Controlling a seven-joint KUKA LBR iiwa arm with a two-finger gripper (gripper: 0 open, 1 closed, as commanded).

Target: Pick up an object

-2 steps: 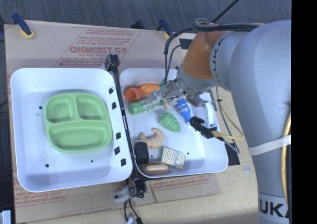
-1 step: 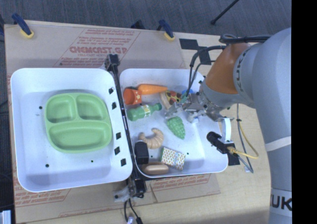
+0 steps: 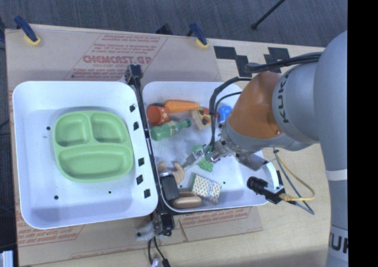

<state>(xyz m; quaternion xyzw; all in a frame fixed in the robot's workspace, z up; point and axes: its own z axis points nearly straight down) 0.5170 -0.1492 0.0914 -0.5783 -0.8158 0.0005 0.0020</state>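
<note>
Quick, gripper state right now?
Gripper: cannot be told; low in the right bin among the toys.

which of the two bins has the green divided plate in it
The left bin holds the green divided plate. The right bin holds the small cluttered items, where the gripper is.

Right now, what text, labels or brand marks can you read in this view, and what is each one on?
"CHEMCAST GP": red print on the cardboard sheet under the bins.
Smaller red lines above and below it: too blurred to read.
"KU", the start of a cut-off word: dark letters on the arm's grey casing.
"KU", also cut off: lower on the arm, at the bottom right.
Red print on the cardboard's front edge: too blurred.
</note>
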